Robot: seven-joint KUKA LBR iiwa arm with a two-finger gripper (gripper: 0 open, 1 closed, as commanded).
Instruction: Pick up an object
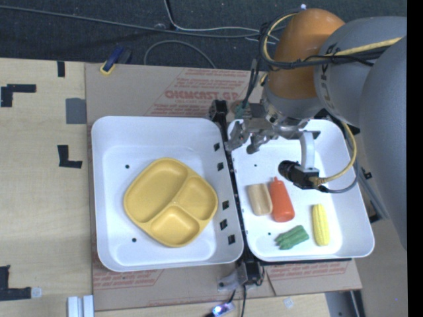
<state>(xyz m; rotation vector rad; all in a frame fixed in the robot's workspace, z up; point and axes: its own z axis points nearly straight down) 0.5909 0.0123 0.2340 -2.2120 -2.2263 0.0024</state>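
The right bin (344, 243) holds a tan hot dog bun (259, 199), a red-orange bottle (283, 201) lying beside it, a yellow corn cob (320, 224) and a green vegetable (291, 237). My gripper (244, 137) hangs over that bin's far left corner, near the wall shared with the other bin. It is open, with nothing between its fingers. The bun and bottle lie nearer the camera than the gripper, apart from it.
The left bin (109, 144) holds a yellow divided plate (170, 201). The arm's orange band and grey body cover the right bin's far right part. A black cable fitting (299, 175) hangs just above the bottle. Cardboard lies under both bins.
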